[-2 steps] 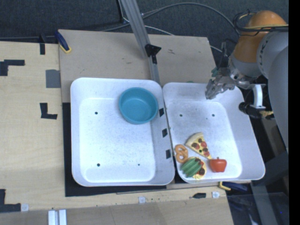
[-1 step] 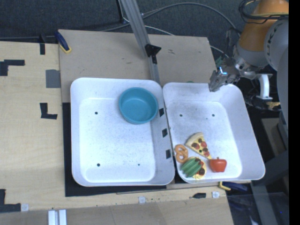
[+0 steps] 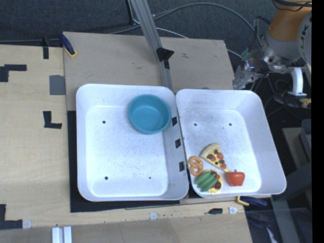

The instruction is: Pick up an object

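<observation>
The arm sits at the upper right, past the far corner of the right bin [image 3: 253, 103], with its hand [image 3: 244, 76] hanging just outside that bin's rim; from this slant I cannot tell what state the hand is in, and nothing shows in it. By my reading the task is at its very start — the approach has not begun and no object has been chosen. Everything that could be picked lies below and to the left of the hand as the camera shows it. Nearest in reach, though still well apart from it, is a cluster in the right bin's near corner: one pizza slice [image 3: 214, 156], one pretzel [image 3: 195, 163] just beside it, one green vegetable piece [image 3: 206, 179] touching a small yellowish bit I cannot identify, and one red tomato-like piece [image 3: 235, 177]. Farther still, across the divide between the two bins, one blue bowl [image 3: 149, 114] stands upright in the left bin [image 3: 96, 151], up against its far side. So the count is two bins, one bowl and four small toy foods. The next move, I judge, calls for carrying the hand in over the right bin and down toward one of the foods — the tomato piece stands a little clear of the others and of the wall, which would leave more room around it, while the pretzel and green piece crowd the bin's left wall on the worktop [image 3: 30, 135].
</observation>
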{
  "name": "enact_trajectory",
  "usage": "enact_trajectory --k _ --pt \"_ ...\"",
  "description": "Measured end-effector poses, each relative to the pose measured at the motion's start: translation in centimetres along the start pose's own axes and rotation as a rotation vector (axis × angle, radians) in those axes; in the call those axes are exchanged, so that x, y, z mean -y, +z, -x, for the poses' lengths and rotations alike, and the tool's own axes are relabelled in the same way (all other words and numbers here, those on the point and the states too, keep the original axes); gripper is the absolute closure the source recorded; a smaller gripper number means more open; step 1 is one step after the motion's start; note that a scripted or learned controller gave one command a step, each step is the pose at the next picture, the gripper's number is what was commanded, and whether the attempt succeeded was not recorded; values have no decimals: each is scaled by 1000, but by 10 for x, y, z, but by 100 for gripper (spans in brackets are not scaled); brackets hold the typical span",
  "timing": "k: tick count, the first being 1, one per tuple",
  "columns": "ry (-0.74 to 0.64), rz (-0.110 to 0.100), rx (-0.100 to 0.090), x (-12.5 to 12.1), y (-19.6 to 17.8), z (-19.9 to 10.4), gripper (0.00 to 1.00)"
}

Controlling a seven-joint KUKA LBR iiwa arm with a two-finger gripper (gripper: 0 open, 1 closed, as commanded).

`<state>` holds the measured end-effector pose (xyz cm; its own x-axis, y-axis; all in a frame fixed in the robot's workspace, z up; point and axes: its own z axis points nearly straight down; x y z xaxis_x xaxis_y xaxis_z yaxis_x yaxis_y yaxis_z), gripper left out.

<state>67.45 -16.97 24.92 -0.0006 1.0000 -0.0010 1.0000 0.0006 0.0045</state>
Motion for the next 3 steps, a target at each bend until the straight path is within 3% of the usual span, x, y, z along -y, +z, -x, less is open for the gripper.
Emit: enact_trajectory --k 3 --pt "-4 -5 -2 77 1 -157 100"
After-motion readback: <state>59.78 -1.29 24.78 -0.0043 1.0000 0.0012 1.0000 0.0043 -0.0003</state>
